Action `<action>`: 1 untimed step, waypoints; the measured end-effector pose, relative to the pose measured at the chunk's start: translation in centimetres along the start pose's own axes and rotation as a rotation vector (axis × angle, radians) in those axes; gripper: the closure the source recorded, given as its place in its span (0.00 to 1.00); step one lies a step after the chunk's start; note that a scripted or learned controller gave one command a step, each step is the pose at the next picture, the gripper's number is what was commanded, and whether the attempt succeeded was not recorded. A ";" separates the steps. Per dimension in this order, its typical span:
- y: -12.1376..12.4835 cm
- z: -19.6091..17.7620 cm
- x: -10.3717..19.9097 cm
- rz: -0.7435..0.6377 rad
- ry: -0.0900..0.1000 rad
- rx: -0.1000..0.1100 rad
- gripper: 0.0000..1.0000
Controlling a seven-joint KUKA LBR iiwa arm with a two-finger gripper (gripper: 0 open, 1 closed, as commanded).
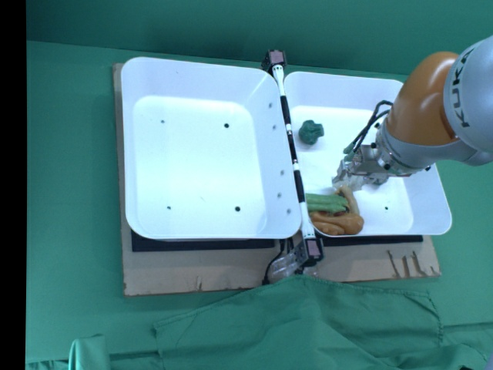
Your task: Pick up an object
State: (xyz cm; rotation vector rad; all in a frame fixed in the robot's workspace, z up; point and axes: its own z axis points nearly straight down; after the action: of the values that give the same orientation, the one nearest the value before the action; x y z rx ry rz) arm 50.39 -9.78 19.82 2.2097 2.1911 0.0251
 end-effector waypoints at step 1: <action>-1.9 1.2 0.1 -0.003 0.002 0.004 1.00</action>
State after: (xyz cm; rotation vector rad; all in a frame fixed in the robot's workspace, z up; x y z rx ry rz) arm 48.48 -9.72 18.57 2.2088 2.1978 0.0229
